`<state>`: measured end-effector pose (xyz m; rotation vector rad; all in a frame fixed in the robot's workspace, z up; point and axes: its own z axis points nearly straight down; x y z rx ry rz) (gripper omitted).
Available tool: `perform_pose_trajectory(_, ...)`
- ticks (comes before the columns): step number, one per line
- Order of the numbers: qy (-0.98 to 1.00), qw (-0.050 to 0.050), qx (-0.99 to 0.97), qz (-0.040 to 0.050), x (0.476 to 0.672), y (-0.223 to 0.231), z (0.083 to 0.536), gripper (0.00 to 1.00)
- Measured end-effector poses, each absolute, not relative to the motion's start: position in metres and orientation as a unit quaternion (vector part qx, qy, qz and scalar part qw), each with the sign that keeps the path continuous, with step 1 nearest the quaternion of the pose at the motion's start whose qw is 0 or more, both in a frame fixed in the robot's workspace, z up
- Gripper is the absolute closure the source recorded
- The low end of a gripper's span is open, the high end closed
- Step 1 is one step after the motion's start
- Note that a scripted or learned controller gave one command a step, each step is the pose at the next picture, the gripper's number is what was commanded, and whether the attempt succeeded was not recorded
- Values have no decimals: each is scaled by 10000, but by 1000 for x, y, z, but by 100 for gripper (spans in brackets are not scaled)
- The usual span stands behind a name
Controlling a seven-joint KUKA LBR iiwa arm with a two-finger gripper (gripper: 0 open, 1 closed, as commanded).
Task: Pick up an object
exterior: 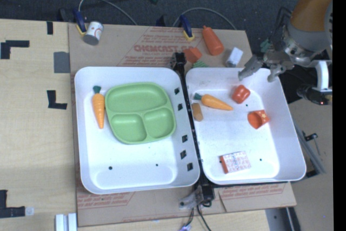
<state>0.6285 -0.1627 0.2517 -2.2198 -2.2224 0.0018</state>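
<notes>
Counter (32, 116) of pale board carries two white bins on cardboard. Right bin (281, 116), near to far: patterned card (235, 162), orange cup (258, 118), carrot (215, 101) lying long axis left-right, red piece (240, 94). Gripper (263, 68) hangs released, holding nothing, over the far rim; red piece lies just below-left, judged the nearest target

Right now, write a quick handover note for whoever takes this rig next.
Hand: open, holding nothing, at the right bin's far right corner.
Right bin: carrot, red piece, orange cup, patterned card.
Left bin: green divided plate with a second carrot beside it.
Done: nothing lifted.
Left: pick one object; the red piece looks nearest.
</notes>
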Motion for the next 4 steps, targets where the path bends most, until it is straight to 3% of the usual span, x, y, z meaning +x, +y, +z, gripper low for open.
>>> perform_pose_trajectory(1,-7072,18,-7070,25,658,-206,155,0)
perform_pose_trajectory(2,-7078,-17,-7064,2,652,-188,87,0)
perform_pose_trajectory(3,-7082,-31,-7060,0,653,-188,97,100)
perform_pose_trajectory(4,-7079,9,-7063,-3,668,-126,132,100)
